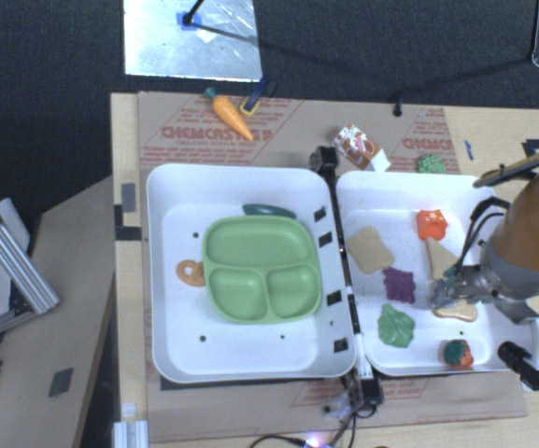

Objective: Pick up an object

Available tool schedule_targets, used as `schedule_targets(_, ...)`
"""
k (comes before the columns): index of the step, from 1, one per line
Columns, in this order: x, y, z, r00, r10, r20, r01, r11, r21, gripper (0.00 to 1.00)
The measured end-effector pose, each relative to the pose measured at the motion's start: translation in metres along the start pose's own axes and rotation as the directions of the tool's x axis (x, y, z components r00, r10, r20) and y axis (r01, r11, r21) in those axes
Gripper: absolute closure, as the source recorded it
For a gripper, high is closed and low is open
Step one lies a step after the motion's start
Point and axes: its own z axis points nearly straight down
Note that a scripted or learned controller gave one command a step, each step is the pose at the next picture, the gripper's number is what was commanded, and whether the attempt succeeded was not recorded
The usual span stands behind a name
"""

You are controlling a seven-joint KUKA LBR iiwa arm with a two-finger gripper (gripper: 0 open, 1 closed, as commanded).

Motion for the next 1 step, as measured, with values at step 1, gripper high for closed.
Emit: schedule_targets(1, -0.0035, -0.0033, -0.0449, 1.000, -0.002, -0.009, 0.002, 1.000, 0.011, 1.00)
